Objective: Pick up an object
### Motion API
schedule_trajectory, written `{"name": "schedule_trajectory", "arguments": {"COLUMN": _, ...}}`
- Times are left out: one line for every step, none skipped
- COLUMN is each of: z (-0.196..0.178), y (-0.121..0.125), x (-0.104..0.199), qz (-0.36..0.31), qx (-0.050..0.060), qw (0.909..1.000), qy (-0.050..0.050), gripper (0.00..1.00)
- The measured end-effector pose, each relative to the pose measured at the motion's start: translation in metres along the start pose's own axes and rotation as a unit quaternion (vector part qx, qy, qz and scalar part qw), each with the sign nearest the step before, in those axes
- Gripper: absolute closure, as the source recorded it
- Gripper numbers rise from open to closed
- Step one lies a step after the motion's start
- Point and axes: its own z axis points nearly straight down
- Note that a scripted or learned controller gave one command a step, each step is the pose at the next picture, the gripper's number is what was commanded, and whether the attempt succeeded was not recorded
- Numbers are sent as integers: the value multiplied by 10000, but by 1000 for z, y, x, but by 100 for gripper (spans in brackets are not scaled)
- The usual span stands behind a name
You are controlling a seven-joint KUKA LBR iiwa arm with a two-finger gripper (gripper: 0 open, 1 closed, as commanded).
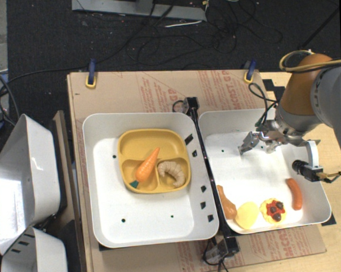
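My gripper point(258, 146) hangs over the back half of the right bin point(232, 130), fingers spread open with only bare white floor between them. Along that bin's near edge lie an orange drumstick-shaped piece point(226, 200), a pale yellow round piece point(247, 214), a small pizza-like toy point(273, 210) and a red-orange sausage point(296, 193). All of them sit well below the gripper, apart from it. In the left bin point(105, 180) a yellow divided plate point(131, 145) holds an orange carrot point(147, 165) and a pale shrimp point(173, 172).
The grey arm with its orange band point(304, 93) comes in from the right over the right bin's far corner. A black fitting point(305, 169) with cable hangs at the bin's right wall. More white bins point(22, 173) stand off the bench at left.
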Motion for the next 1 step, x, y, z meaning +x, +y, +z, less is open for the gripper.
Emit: {"name": "schedule_trajectory", "arguments": {"z": -14, "y": 2, "x": 0, "qz": -4, "qx": -38, "qw": 10000, "qy": -10, "gripper": 100}}
